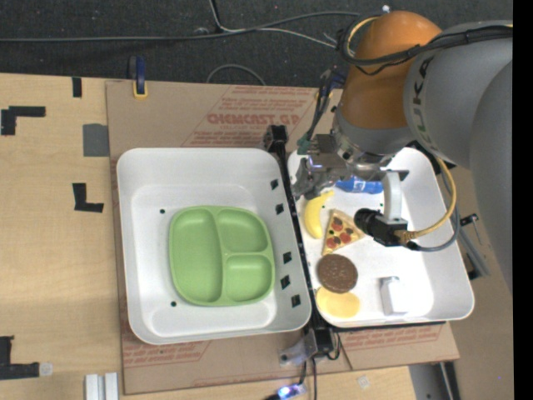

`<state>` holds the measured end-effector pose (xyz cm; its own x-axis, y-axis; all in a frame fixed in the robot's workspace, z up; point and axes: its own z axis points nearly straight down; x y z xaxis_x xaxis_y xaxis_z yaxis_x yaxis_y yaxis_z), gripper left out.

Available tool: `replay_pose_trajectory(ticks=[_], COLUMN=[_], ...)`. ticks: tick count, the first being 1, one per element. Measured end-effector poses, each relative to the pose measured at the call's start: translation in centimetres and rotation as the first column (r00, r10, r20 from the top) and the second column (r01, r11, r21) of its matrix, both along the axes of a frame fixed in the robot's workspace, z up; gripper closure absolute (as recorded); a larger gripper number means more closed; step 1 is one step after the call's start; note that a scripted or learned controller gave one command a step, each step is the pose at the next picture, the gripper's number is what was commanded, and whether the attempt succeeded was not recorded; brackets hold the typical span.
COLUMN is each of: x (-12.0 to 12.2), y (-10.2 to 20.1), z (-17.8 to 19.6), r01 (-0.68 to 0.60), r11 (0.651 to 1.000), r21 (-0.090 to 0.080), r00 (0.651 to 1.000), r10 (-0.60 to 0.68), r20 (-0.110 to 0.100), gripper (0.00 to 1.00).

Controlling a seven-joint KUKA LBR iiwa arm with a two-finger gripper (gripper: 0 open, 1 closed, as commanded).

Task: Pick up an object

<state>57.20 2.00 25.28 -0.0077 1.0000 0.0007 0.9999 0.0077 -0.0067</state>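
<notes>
White plastic, two shallow bins side by side on a cardboard sheet over a wooden bench. Left bin: holds a green divided plate with three compartments, lying flat near the middle of the floor. Right bin: holds the loose objects, all grouped along the left wall near the divider.

Contents of the right bin, from far side to near side:
- Yellow banana-like piece, just beside the divider, directly below the gripper.
- Pizza slice toy, triangular, with red spots, touching or nearly touching the yellow piece on its right.
- Brown round cookie, just below the pizza slice.
- Pale yellow disc, touching the near edge of the cookie, close to the bin's near wall.
- Small white block, right of the cookie and disc, apart from both.
- Blue-labelled item, partly hidden under the wrist at the far side.

Arm: grey, with orange band, reaching in from the right and positioned over the far left part of the right bin. Gripper: low over the far end of the yellow piece. Finger state: cannot tell, too dark and cluttered. Nothing visibly between the fingers. Black cylindrical fitting with a cable, beside the pizza slice on the right.
</notes>
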Motion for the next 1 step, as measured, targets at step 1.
replay_pose_trajectory(ticks=[1], x=[0.11], y=[5.41], z=[-2.51], r01=[0.000], r11=[1.000], r21=[-0.001], r00=[1.000], r10=[0.000], r20=[-0.003], gripper=[1.00])
